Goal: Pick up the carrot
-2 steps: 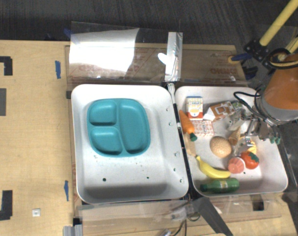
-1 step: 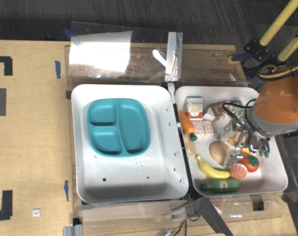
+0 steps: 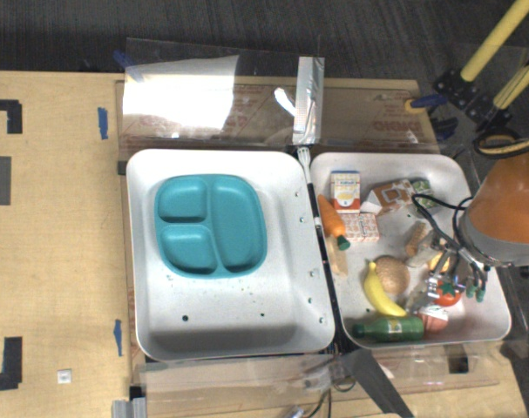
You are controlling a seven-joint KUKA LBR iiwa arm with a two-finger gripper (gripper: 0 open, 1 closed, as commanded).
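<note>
Right now I am hovering the gripper (image 3: 445, 279) over the right bin (image 3: 486, 320). I cannot tell its state. The carrot (image 3: 332, 219) is lying at nine o'clock from it, by the bin's left wall. Next I am thinking it needs moving that way.

On the desk (image 3: 55, 233) the two shallow white bins sit side by side, touching along their inner edges. The left bin (image 3: 229, 320) holds the teal plastic divided plate (image 3: 212, 225), lying toward its far side. In the right bin (image 3: 486, 320), the small orange carrot (image 3: 331, 218) lies along the left wall, with the small white carton (image 3: 345, 190) just right of it at the far end. The yellow banana (image 3: 380, 293) lies nearer, and the dark green bottle (image 3: 388, 327) lies along the near wall just beyond it. The arm's gripper (image 3: 447, 277) hangs over the bin's right part.
</note>
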